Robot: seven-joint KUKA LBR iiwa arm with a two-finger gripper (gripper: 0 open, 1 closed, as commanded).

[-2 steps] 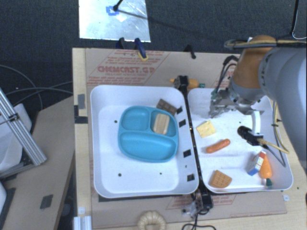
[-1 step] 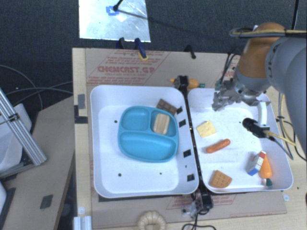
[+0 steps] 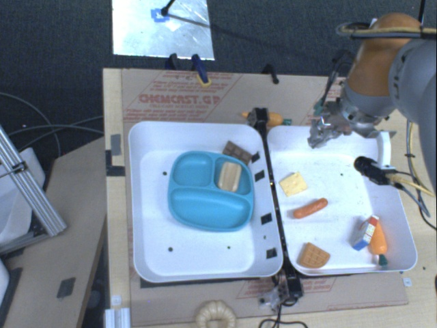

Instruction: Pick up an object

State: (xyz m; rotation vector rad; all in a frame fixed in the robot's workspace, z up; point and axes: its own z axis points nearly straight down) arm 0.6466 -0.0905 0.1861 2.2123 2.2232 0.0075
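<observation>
My gripper [image 3: 318, 139] hangs over the far left corner of the right bin [image 3: 341, 173], with nothing visible between its fingers. Below it in that bin lie a yellow cheese slice [image 3: 293, 184], an orange sausage [image 3: 311, 208], a round brown cracker [image 3: 313, 255], and at the right side a small coloured block [image 3: 364, 232] beside an orange carrot [image 3: 377, 240]. The left bin [image 3: 147, 183] holds a blue divided plate [image 3: 208, 190] with a tan bread piece [image 3: 229, 176] in its upper right compartment. A brown block [image 3: 237, 151] lies just behind the plate.
A black divider strip [image 3: 268, 183] runs between the two bins. A small orange item [image 3: 273, 119] sits beyond the bins' far edge. A beige ring [image 3: 217, 314] lies on the bench in front of the bins. Metal framing [image 3: 24, 190] stands at left.
</observation>
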